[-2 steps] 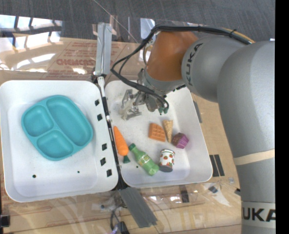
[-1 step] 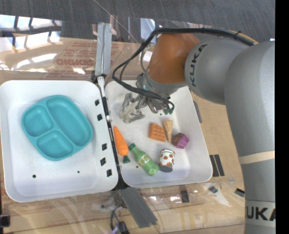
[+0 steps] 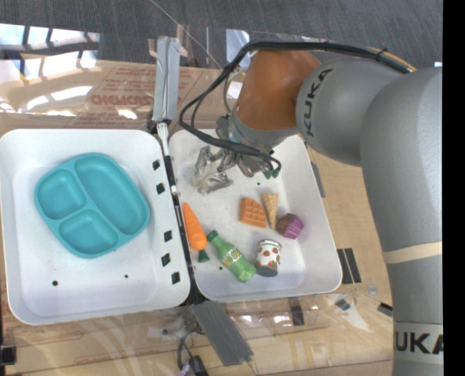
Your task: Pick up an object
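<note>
Above the tabletop (image 3: pixel 52 92), we see the grey arm (image 3: pixel 389 124) reach in from the right and bend down over the right-hand white bin (image 3: pixel 320 245), its orange band (image 3: pixel 271 88) sitting just above the wrist. The gripper (image 3: pixel 214 172) hangs low over the bin's upper left area, its metal fingers close to the bin floor; we cannot tell whether they are spread or pressed together, and we see nothing between them.

The candidate objects lie lower in the same bin, apart from the gripper. A carrot (image 3: pixel 194 225) lies along the left wall. Beside it rests a green bottle (image 3: pixel 233 258), tilted on its side, with a small white cup with red dots (image 3: pixel 268 256) touching its far end. A waffle piece (image 3: pixel 253 212), an ice-cream cone (image 3: pixel 271 208) and a purple item (image 3: pixel 290 225) sit close together mid-bin.

In the left bin (image 3: pixel 20 280) we see a teal divided plate (image 3: pixel 92 204).
</note>
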Controlling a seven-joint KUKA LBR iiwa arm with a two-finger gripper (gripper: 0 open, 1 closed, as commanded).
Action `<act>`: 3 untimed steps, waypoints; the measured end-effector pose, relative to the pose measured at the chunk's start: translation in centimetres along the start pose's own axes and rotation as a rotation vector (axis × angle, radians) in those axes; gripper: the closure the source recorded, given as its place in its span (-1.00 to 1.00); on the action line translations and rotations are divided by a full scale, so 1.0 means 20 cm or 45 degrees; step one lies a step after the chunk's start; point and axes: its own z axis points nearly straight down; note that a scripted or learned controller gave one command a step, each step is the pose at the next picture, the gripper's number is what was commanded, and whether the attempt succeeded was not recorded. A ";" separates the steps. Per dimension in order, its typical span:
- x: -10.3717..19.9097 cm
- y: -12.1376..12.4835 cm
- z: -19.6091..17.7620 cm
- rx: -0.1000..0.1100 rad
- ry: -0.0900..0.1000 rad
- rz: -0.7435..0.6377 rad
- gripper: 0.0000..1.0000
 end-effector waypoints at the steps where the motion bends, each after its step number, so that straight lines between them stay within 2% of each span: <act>1: 0.00 -0.01 0.00 0.001 -0.001 -0.081 1.00; 3: -0.01 0.02 0.00 0.002 -0.003 -0.338 1.00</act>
